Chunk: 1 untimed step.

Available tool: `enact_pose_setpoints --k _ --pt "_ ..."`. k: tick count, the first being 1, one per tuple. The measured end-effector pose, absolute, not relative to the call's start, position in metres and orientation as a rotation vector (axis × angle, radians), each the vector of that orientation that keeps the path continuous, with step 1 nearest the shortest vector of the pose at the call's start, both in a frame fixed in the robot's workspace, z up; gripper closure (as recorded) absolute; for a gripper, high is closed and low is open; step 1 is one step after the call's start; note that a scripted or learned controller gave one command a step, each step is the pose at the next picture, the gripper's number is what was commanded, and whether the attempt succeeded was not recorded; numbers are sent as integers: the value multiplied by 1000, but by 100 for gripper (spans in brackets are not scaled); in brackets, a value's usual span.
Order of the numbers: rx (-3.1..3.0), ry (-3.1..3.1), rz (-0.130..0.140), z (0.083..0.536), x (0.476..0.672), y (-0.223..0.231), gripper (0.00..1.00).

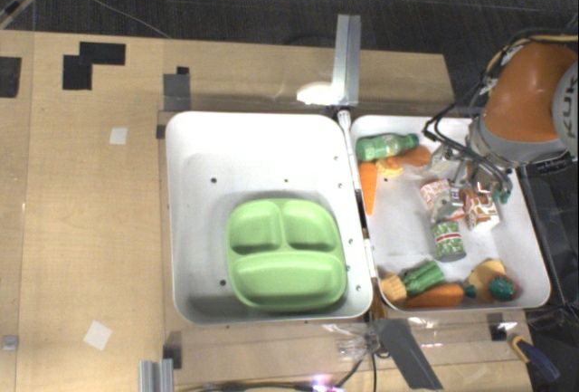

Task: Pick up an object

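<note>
My gripper [468,176] hangs low over the upper right part of the right bin [398,236], under the arm's orange band [532,96]. Directly beneath and around it lie a crinkled clear packet [434,196], a small red and white box [481,207] and a green-labelled can [448,239]. Whether the gripper touches any of them is hidden by the wrist. A green bottle [387,147] lies at the bin's top left, with an orange carrot [368,186] along the left wall.
Toy vegetables line the right bin's front edge: a corn cob with green husk [412,280], an orange carrot [440,295], a yellow piece [488,272] and a green-blue piece [502,289]. The left bin [194,155] holds a green divided plate [286,253].
</note>
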<state>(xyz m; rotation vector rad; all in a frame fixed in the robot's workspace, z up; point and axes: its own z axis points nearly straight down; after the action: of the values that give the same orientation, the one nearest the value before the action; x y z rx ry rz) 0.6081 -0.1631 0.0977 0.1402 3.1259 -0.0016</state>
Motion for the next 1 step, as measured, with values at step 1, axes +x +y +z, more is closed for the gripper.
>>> enact_pose_setpoints --k 1 --pt "235 3118 -1 90 570 -158 0"
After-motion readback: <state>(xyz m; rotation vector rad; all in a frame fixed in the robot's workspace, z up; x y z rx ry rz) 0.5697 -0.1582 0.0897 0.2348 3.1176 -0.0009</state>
